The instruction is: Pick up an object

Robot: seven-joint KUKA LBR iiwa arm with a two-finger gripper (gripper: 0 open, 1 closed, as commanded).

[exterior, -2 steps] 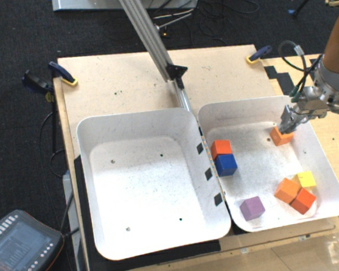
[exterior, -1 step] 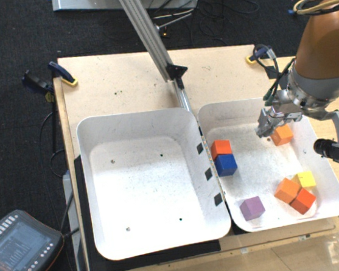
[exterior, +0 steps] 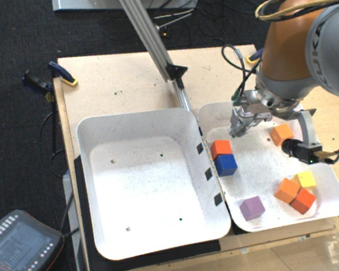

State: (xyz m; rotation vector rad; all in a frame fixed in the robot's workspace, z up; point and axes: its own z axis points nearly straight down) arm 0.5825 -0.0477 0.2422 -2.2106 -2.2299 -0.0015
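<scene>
Nearest the camera, at the right bin's [exterior: 334,203] front rim, sits a tight cluster: a red-orange block [exterior: 303,200] at the corner, an orange block [exterior: 287,190] touching it on the left, and a small yellow block [exterior: 306,179] just behind them. A purple block [exterior: 252,207] rests alone to their left, near the front edge, with bare white floor between it and the cluster. These blocks are roughly cubic, so no long axis can be read; the cluster's pieces sit turned at a slant to the bin walls.

Farther back, close against the divider side, a blue block [exterior: 226,164] and an orange-red block [exterior: 221,148] touch in a short line running front to back — open floor lies to their right. Another orange block [exterior: 281,133] sits well apart, toward the bin's right side, near the arm's black fittings.

The claw [exterior: 241,128] hangs above the bin's back part, just behind and right of the orange-red block, holding nothing visible; whether its fingers are spread or pressed together cannot be told.

The left bin [exterior: 94,172] has wide bare floor. Beyond both bins the tabletop [exterior: 119,76] stretches back, crossed by a slanting metal rail [exterior: 144,30].
</scene>
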